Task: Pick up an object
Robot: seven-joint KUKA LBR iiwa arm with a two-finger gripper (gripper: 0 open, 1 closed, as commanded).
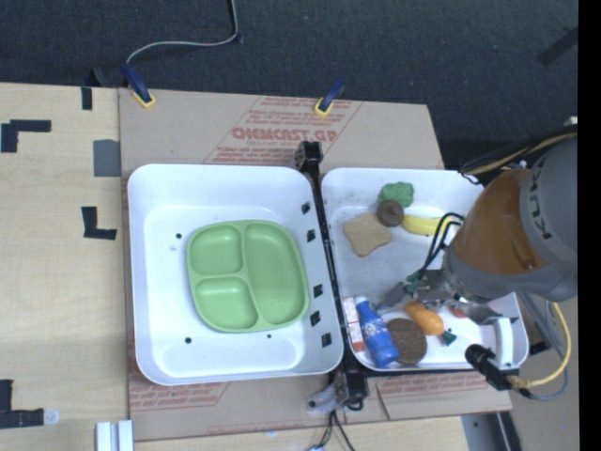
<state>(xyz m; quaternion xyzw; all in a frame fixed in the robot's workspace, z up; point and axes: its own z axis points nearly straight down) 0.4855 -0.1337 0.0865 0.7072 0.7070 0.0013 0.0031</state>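
The right bin (pixel 488 360) holds several small items. A tan toast slice (pixel 366 235), a green piece (pixel 397 194), a brown ring (pixel 391 213) and a yellow banana (pixel 422 224) lie in its far half. Near its front wall are a blue bottle (pixel 377 334), a red-and-white carton (pixel 353 321), a round brown cookie (pixel 407 340), an orange piece (pixel 425 319) and a small teal bit (pixel 448 338). My gripper (pixel 411 294) hangs low over the bin's middle, just above the orange piece and right of the bottle. The arm's orange band (pixel 498 233) hides the bin's right side.
The left bin (pixel 155 346) holds a green divided plate (pixel 248 275). A black divider (pixel 319 252) with clips runs between the bins. Both bins rest on a cardboard sheet (pixel 272 130). A cable (pixel 545 369) loops off the arm by the right bin's front corner.
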